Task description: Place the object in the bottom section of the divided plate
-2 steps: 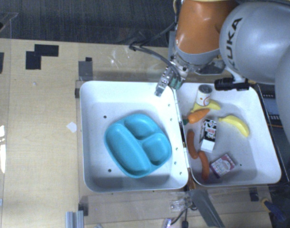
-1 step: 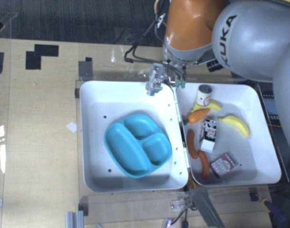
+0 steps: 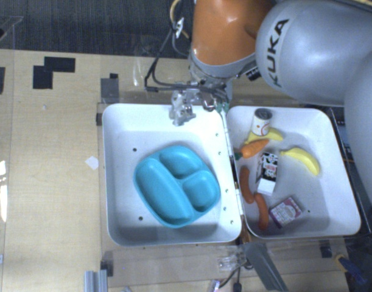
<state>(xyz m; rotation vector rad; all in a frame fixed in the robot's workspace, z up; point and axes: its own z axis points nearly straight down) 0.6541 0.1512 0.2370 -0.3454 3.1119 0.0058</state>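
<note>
While claw [image 3: 184, 109] hovers, foods [image 3: 266, 166] beside plate [image 3: 176, 185]

The one legible text is the brand name "KUKA", in dark capitals running up the grey arm housing [image 3: 307, 47] at a slant, above the far edge of the right bin [image 3: 341, 163]. The small carton [image 3: 269, 166], the can [image 3: 262, 121] and the packet [image 3: 285, 212] in that bin bear printing too small to read.
</note>
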